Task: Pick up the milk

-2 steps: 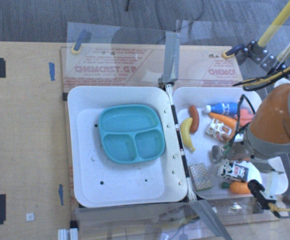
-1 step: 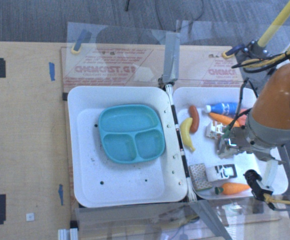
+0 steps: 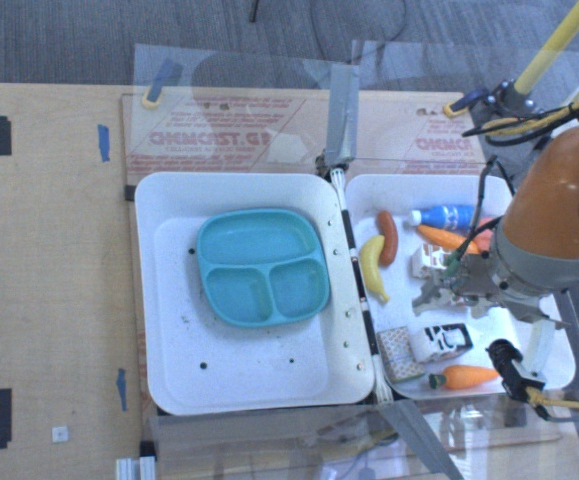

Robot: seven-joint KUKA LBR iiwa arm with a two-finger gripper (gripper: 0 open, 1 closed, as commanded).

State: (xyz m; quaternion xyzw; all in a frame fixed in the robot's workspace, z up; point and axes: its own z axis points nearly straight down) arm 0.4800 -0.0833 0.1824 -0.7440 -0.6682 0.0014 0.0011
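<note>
The milk (image 3: 443, 340) is a small white carton with black markings, lying on its side near the front of the right bin (image 3: 406, 190). My gripper (image 3: 439, 293) hangs over the middle of that bin, just behind the milk and apart from it. The grey and orange arm reaches in from the right and hides the bin's right part.
Around the gripper lie a banana (image 3: 372, 268), a sausage (image 3: 387, 238), a blue-and-white bottle (image 3: 444, 216) and a carrot (image 3: 444, 236). A tan waffle (image 3: 398, 354) and a second carrot (image 3: 466, 376) flank the milk. The left bin (image 3: 159, 298) holds a blue divided plate (image 3: 263, 267).
</note>
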